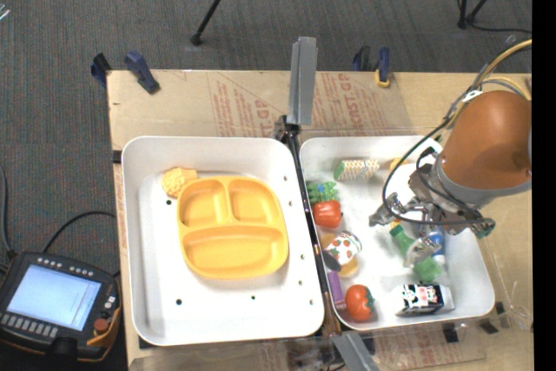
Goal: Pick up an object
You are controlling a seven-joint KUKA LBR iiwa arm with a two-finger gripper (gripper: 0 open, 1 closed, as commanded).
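So there are two white bins side by side on the bench. The left bin has a yellow divided plate sitting in the middle, with a small yellow lumpy toy touching its 10 o'clock corner. The right bin is the busy one: a red pepper toy at 9 o'clock, a tomato at 7, a black-and-white carton at 5, and a corn cob at 12. The gripper hangs low over a green and blue bottle-ish thing near 3 o'clock. Can't tell if it's touching.
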